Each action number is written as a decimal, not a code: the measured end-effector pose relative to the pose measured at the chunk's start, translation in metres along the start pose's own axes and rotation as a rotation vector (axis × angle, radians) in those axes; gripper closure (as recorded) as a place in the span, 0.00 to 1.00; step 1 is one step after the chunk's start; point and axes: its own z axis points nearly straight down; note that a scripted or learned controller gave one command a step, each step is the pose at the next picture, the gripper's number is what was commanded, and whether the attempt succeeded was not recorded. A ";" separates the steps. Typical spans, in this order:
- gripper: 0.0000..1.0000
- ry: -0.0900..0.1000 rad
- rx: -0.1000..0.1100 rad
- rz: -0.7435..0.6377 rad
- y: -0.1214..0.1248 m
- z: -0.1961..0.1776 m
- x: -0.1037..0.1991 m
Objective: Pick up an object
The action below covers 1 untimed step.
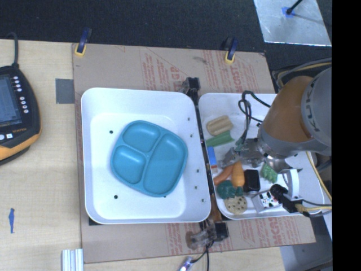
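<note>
The right bin (225, 99) holds a heap of small objects. A tan bread-shaped piece (219, 124) lies at its far left, with a green block (219, 139) just below it and a thin blue stick (212, 158) along the left wall. Lower down are an orange carrot (225, 174), an orange lump (238, 175), a black block (251, 180), a teal piece (228, 191) and a round cookie (237, 204). My gripper (246, 151) reaches down among the objects in the middle of this bin, just above the orange lump. The wrist hides its tip.
The left bin (96, 103) carries a blue divided plate (149, 158). A green piece (269, 174) and white-and-black items (272, 198) lie under the arm at the right bin's near right. A teach pendant (14, 114) rests on the bench at far left.
</note>
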 end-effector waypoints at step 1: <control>1.00 -0.002 0.001 -0.003 0.000 -0.010 -0.001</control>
